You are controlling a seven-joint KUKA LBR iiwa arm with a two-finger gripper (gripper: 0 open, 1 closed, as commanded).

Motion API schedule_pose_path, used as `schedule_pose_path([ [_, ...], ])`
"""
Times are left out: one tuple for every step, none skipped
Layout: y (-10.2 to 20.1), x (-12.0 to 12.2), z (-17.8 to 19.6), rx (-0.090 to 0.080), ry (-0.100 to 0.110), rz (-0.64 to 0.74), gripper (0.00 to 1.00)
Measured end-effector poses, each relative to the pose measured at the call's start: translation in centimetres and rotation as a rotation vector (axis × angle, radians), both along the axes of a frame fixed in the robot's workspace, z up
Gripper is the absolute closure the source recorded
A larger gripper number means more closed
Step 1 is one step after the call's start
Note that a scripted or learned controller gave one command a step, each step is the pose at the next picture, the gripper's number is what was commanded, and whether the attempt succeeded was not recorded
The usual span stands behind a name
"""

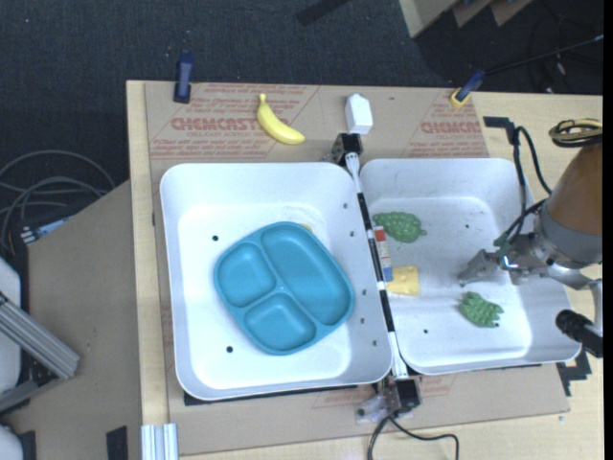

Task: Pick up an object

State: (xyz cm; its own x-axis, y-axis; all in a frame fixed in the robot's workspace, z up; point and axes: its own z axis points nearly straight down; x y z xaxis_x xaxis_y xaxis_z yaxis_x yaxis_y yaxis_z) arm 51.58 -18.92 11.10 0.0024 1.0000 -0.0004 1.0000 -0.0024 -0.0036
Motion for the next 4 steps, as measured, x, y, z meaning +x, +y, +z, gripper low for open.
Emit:
schedule_pose_path([
  [3.6,-3.7,-2.7,0.002,-0.001,0.002,0.0],
  [-2.8,-0.9,7.9,-0.002,-0.007,0.001,0.0],
  [2.9,-3.8,-2.1,0.002,0.0,0.003,0.0],
  [-3.1,5.9,-1.8,0.006,-0.005,0.007,0.0],
])
